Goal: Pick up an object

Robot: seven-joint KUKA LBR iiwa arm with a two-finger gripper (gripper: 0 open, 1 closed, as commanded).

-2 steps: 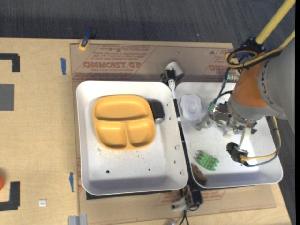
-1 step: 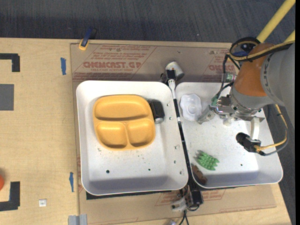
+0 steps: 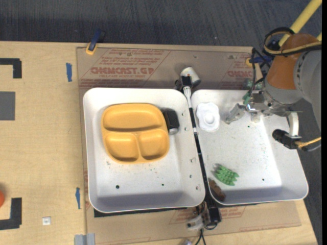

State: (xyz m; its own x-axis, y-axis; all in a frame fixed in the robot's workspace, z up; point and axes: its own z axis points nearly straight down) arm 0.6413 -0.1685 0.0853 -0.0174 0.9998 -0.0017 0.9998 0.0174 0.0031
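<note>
In the right bin (image 3: pixel 286 185) a white bottle-like object (image 3: pixel 208 115) lies near the far left corner. A green knobbly object (image 3: pixel 225 175) rests near the front left, with a small brown object (image 3: pixel 217 189) just in front of it by the bin wall. My gripper (image 3: pixel 237 113) hangs over the far part of the right bin, a short way right of the white object and apart from it. The left bin (image 3: pixel 97 188) holds a yellow divided plate (image 3: pixel 136 131) with a black object (image 3: pixel 170 120) against its right edge.
The grey arm with its orange band (image 3: pixel 286 70) comes in over the right bin's far right corner, trailing cables. A ridge (image 3: pixel 196 147) separates the two bins. The bins sit on a cardboard sheet (image 3: pixel 127 65) over the wooden bench.
</note>
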